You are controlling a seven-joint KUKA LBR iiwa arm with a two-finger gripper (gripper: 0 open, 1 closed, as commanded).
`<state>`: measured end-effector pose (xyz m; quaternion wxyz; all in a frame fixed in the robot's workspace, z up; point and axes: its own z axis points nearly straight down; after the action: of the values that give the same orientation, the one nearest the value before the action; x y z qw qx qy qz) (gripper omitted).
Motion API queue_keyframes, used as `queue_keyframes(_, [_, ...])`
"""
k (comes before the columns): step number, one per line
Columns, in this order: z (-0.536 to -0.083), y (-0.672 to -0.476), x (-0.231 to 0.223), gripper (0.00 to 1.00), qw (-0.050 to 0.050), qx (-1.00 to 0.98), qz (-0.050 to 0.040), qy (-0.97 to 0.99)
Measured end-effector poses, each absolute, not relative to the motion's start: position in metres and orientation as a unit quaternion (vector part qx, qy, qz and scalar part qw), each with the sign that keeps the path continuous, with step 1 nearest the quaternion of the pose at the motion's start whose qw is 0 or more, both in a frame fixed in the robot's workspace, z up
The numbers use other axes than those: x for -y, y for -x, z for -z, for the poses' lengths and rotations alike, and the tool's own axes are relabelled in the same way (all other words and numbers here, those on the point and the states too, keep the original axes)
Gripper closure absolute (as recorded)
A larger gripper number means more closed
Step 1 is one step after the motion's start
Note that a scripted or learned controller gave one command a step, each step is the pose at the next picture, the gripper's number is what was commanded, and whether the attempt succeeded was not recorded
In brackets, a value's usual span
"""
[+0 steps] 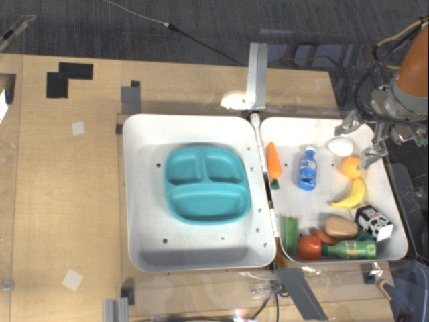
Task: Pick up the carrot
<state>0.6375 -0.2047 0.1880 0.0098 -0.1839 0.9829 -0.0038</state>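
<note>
We see two white bins side by side: the left bin point(144, 180) holds a teal tray point(204, 183), and the right bin point(395, 243) sits at its 3 o'clock. The arm point(410, 79) enters at the right bin's 2 o'clock; its gripper point(365, 139) hangs spread apart with nothing between its fingers, near an orange point(349, 168). The carrot point(273, 161) lies against the right bin's 9 o'clock wall, a blue bottle point(307, 168) at its 3 o'clock, a banana point(352, 194) farther right.

Pale wooden bench point(74, 200) before dark carpeted floor point(201, 5).
</note>
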Motion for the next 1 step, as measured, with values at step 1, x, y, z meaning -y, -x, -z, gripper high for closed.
queue_keyframes(1, [-0.1015,-0.6096,0.2011,0.0,0.006,-0.956,0.0027,0.294])
